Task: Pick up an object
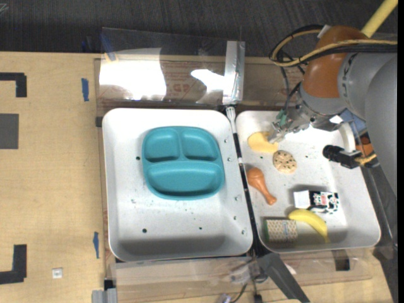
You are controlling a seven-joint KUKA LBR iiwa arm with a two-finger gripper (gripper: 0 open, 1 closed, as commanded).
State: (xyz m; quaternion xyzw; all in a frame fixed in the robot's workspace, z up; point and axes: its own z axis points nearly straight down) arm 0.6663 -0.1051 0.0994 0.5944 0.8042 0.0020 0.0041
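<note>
Starting at the end effector (pixel 282 127), we log it low in the upper left corner of the right bin (pixel 353 185), as the view shows it. Nothing is visibly clamped in it. We cannot tell whether it stands apart or together.

Items, nearest first:
- Pale yellow item (pixel 259 142): just beside the end effector, on its left and a little below it in the view, lying on the bin floor. Whether the two touch we cannot tell. We judge this the likeliest candidate.
- Round cookie (pixel 285 162): near, lying flat.
- Orange drumstick (pixel 260 184): by the bin's left wall, lying aslant.
- White carton with black patches (pixel 316 201): lower in the bin, well apart from the end effector.
- Banana (pixel 310 222): just below the carton.
- Labelled can (pixel 281 230): lying on its side at the lower edge, touching the banana's left end.
- Teal divided plate (pixel 183 161): alone in the left bin (pixel 126 223), across the divider.

Progress, as we judge it: the approach looks about done, but no object is off the bin floor. The grasp and the lift are left.
</note>
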